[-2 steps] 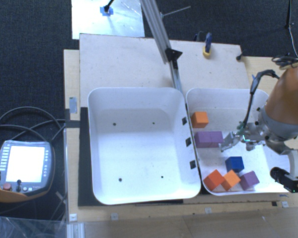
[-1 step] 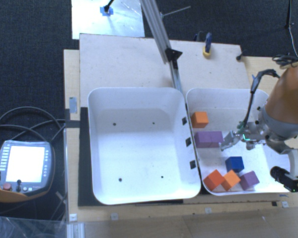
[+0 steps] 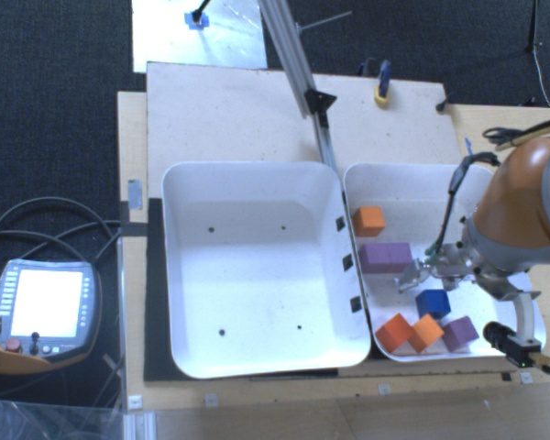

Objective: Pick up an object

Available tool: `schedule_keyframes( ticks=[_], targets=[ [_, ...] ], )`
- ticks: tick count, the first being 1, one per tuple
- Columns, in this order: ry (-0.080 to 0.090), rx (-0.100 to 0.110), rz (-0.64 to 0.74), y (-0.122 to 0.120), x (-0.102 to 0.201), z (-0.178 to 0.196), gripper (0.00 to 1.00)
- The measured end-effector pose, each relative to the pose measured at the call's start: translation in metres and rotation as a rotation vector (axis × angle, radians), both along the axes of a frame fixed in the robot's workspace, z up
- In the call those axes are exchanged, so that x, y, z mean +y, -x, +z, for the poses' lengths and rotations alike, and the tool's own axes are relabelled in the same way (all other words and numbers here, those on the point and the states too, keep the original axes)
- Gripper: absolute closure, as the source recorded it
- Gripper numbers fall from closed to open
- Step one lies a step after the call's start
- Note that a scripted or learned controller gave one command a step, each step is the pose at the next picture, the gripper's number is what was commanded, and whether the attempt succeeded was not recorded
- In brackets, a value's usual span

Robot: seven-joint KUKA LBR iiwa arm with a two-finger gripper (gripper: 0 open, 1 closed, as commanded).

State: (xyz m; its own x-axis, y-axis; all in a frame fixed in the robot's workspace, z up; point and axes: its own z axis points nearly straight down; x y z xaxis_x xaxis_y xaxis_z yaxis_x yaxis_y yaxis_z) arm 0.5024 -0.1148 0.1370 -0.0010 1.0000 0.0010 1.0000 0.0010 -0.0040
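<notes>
Over the wooden bench (image 3: 257,117), in the shallow white right bin (image 3: 412,177), my fingers (image 3: 411,277) hang slightly parted and empty beside the purple rectangular block (image 3: 385,257), so I should centre over it before closing.

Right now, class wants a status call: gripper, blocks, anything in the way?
Gripper low in right bin, beside purple block. Nothing seen held. Blue block, orange blocks crowd close by.

1. Two white bins: the left bin (image 3: 257,191) and the right bin (image 3: 412,177).
2. Three orange blocks (image 3: 369,219) (image 3: 395,333) (image 3: 427,332).
3. Two purple blocks (image 3: 386,257) (image 3: 460,333).
4. One blue block (image 3: 433,302).
</notes>
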Motion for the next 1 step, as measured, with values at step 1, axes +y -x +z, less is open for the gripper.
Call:
schedule_keyframes(
  ticks=[1],
  targets=[
    [0.0, -0.003, 0.001, -0.0003, 0.0001, -0.049, 0.0]
  ],
)
